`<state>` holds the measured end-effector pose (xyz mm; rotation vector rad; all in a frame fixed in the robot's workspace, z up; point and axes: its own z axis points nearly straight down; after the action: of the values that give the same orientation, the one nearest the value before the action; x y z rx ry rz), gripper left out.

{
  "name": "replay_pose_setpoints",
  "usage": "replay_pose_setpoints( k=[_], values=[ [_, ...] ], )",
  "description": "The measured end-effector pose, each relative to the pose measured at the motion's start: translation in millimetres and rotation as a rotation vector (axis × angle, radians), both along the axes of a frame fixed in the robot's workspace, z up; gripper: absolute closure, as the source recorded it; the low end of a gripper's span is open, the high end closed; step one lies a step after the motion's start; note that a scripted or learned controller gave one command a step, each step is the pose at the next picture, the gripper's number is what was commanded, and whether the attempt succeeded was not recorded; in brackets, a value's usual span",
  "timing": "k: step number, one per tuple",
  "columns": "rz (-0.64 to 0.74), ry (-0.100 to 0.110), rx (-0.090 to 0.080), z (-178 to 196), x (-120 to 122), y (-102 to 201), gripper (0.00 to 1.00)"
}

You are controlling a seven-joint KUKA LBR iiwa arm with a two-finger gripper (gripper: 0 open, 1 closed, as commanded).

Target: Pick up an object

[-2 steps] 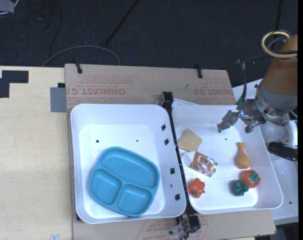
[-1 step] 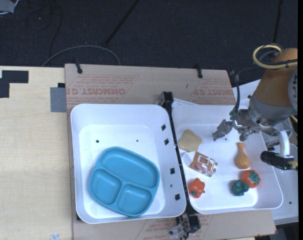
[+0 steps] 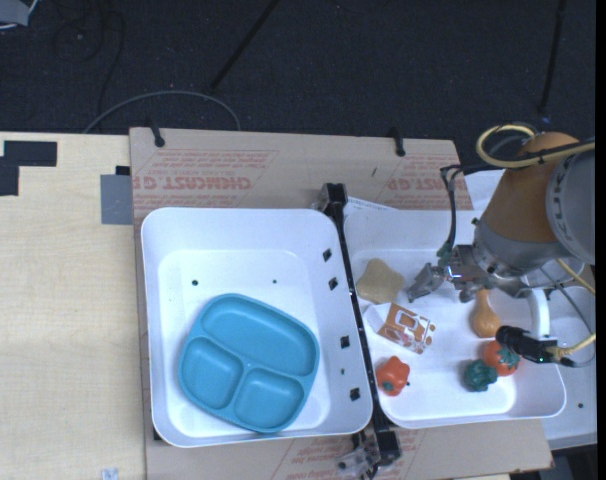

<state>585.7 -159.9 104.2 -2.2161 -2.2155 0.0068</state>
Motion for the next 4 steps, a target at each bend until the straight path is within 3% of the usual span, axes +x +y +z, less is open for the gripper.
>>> replay_pose_setpoints(
  k=[1, 2, 4],
  values=[
    [-0.001, -0.003, -0.001, -17.8, -0.7, 1.2, 0.0],
    [-0.003, -0.005, -0.002, -6.4, -0.1, 0.4, 1.0],
    [0.001, -0.012, -0.003, 120.2, -3.6, -2.2, 1.0]
  ],
)
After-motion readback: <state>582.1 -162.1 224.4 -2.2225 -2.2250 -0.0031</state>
